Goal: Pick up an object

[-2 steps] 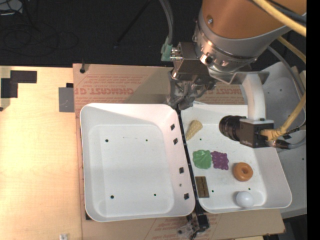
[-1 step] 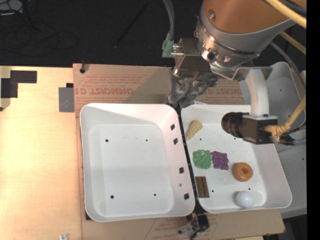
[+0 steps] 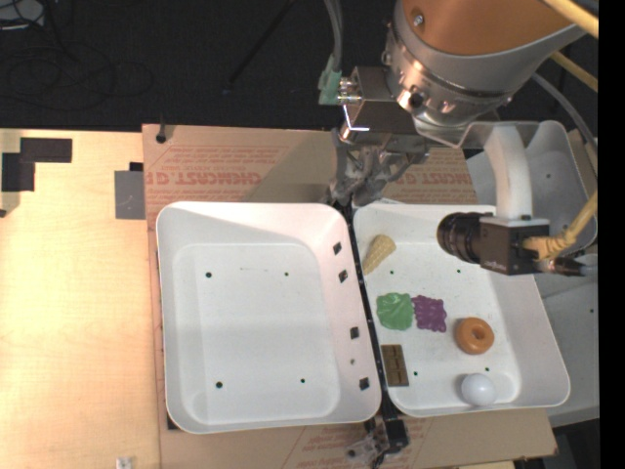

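Camera view: right bin (image 3: 547,364) holds cone (image 3: 379,252) far left, green lump (image 3: 395,310), purple cluster (image 3: 429,312), doughnut (image 3: 474,335), white ball (image 3: 479,388) near edge. All likely light; ball probably slippery, lump soft. Doughnut best target, gripped across rim, open room around. Pincer (image 3: 366,186) above far rim between bins; spread cannot tell. Left bin (image 3: 181,311) beside.

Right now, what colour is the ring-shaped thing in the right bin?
Orange-brown: the donut lies in the right bin, plain in the camera view.
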You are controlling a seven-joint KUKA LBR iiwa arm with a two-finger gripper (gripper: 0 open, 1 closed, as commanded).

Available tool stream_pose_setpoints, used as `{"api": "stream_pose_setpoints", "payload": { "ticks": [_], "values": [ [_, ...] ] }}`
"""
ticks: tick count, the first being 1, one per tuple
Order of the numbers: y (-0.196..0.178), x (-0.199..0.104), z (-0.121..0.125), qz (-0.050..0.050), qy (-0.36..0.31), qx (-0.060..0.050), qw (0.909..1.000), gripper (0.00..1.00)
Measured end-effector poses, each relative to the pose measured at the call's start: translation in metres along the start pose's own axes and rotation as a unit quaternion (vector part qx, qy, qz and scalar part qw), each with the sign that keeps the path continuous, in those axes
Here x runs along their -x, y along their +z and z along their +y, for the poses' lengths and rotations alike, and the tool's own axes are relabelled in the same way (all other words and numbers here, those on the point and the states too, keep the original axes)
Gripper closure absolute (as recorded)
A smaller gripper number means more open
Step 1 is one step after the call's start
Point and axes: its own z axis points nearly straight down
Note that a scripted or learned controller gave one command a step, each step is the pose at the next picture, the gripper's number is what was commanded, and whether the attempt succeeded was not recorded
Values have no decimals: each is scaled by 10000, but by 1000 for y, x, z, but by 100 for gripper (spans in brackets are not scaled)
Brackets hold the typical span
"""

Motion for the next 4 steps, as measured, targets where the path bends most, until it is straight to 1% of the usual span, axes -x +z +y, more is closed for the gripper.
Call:
{"api": "stream_pose_setpoints", "payload": {
  "ticks": [1, 2, 3, 4],
  "values": [
    [132, -29, 2, -13, 55, -2, 10000, 100],
    [172, 59, 2, 6, 99, 41, 9999, 100],
    [70, 53, 35, 32, 58, 123, 9999, 100],
    [138, 124, -1, 9, 100, 30, 9999, 100]
  ]
}}
